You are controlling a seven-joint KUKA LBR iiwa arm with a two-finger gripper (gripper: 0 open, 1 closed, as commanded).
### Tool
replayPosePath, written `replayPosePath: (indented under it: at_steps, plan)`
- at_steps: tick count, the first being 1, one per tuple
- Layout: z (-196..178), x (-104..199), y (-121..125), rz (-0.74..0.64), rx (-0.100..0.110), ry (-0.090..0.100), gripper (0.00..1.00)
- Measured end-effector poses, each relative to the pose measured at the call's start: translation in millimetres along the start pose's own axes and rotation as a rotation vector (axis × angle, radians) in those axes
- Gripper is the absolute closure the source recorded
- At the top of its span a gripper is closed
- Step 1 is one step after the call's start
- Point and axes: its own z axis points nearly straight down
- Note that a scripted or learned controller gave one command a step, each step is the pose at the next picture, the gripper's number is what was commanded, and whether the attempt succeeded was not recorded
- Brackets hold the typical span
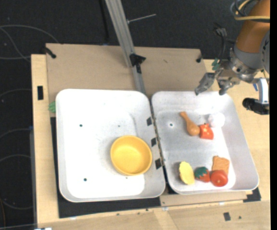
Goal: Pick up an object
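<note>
Gripper (211, 88) spread open, empty, over the right bin's (239, 128) far edge; drumstick toy (190, 123) looks light, rigid — pinch its thin shaft.

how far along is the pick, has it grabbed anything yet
Nothing looks done yet. The gripper hangs over the far edge of the right bin with its jaws spread and nothing between them. The toy drumstick, the small red piece, the yellow piece and the tomato all lie in that bin, and the yellow bowl sits in the left bin. Choosing, descending, closing and lifting remain.
</note>
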Motion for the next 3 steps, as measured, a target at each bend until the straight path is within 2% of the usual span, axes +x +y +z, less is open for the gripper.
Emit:
replayPosePath:
  at_steps: [1,3]
  plan:
    - [0,-1,0,0.0,0.001,-0.002,0.0]
    - [107,-15,-2,0.003,0.004,-0.002,0.0]
